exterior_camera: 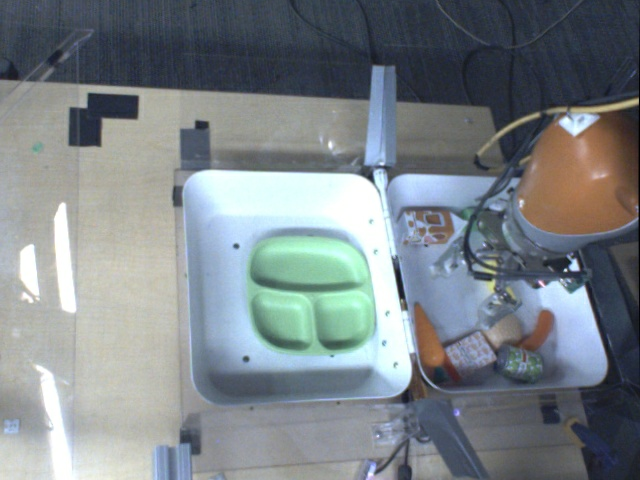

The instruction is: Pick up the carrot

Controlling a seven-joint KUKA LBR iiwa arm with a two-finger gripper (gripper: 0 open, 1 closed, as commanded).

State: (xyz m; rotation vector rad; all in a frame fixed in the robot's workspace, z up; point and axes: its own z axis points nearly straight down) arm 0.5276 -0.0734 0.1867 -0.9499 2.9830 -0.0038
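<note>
**Arm over right bin — carrot at the near-left wall**

Overhead, the grey arm with its orange band (580, 183) reaches in from the right and hangs over the right bin (590, 368). The gripper (497, 280) sits below the wrist amid cables and bracketry; whether it is open or closed, or has anything in it, I cannot tell from this slant.

The carrot (429, 336) lies in the right bin against its left wall, toward the near corner, slightly tilted, apart from the gripper. Just beside its near end is a small red-and-white box (470, 352). Next to that, a round green-topped item (519, 365), and beyond it a small orange-red sausage-shaped piece (540, 329). A pale wedge-like object (505, 328) lies between the box and the gripper. Farther back in the same bin — a flat orange-and-white packet (427, 226).

The left bin (215, 298) holds a green three-compartment tray (308, 290), roughly central.
</note>
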